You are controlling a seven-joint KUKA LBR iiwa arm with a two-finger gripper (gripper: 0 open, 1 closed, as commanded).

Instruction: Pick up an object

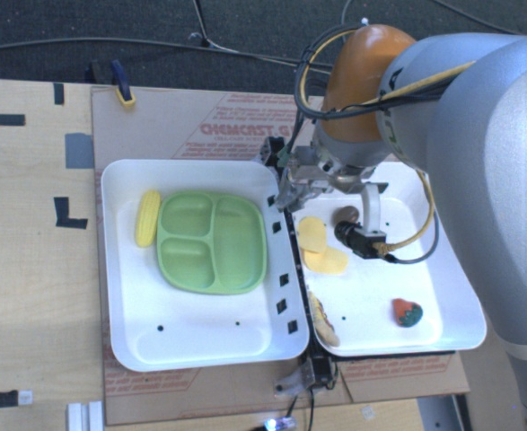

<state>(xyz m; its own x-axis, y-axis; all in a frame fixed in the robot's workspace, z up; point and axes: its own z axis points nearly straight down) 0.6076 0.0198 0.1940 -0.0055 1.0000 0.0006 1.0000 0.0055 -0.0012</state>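
Overhead view of the tabletop, on which a sheet of printed cardboard carries two shallow white bins side by side. The grey arm, with its orange band, reaches in from the right and sets the tool low over the upper end of the divide between the bins, at the near-left corner of the right bin. The wrist hides the tip of the tool from above, so its opening cannot be told, and nothing can be seen held in it. Candidate objects in the right bin: a round pale yellow piece just below the tool, a second yellow piece touching the first on its lower side, a small brown object just beside the wrist, a red and green item well apart near the lower right corner, and a tan item lying against the bin's left wall. The left bin holds a green divided plate, lying flat, with a yellow corn cob just beside its left edge.
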